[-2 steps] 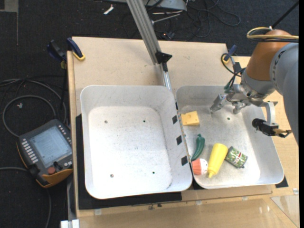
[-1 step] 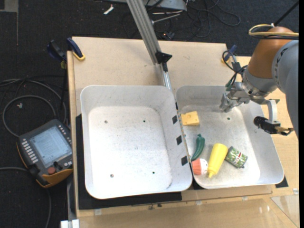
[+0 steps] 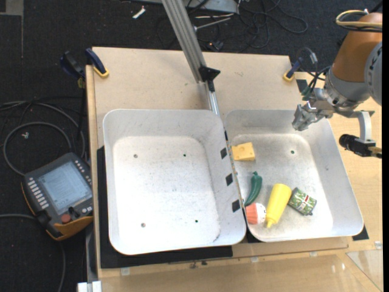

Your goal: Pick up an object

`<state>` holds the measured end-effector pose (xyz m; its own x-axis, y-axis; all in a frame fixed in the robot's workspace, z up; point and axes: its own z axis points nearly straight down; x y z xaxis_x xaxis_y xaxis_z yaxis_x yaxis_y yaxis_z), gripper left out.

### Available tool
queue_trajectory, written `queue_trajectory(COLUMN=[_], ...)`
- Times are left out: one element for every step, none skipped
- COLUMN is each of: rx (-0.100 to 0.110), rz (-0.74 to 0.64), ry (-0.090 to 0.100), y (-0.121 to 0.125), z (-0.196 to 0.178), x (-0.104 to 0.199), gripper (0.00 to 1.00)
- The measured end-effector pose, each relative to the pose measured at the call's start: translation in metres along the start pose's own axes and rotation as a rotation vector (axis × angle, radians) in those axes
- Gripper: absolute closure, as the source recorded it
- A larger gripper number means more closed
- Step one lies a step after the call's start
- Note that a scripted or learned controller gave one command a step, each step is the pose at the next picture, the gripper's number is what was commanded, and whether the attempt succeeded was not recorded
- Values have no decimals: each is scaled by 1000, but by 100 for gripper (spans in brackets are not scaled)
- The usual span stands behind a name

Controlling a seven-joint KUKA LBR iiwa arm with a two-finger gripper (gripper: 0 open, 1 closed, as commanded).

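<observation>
The desk (image 3: 158, 84) is pale wood. Two white bins lie side by side on it: the left bin (image 3: 161, 181) and the right bin (image 3: 316, 157). Yellow-tipped clamps (image 3: 97, 66) grip its far corners.

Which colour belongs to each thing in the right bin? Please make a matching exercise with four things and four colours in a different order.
Things:
1. cheese wedge
2. pepper
3. bottle
4. can

Colours:
A. dark green with a red and white label
B. bright yellow, long shape
C. pale yellow-orange, blocky shape
D. plain dark green, thin and curved

Pairs: 1-C, 2-D, 3-B, 4-A
</observation>
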<state>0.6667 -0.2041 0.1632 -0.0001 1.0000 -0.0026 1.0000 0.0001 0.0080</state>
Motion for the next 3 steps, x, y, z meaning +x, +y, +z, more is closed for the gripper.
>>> queue_trajectory(rx=[1, 9, 8], rz=[-3, -7, -8], ry=[0, 4, 5], y=[2, -20, -33], z=[-44, -50, -64], x=[0, 58, 106], gripper=[100, 100, 100])
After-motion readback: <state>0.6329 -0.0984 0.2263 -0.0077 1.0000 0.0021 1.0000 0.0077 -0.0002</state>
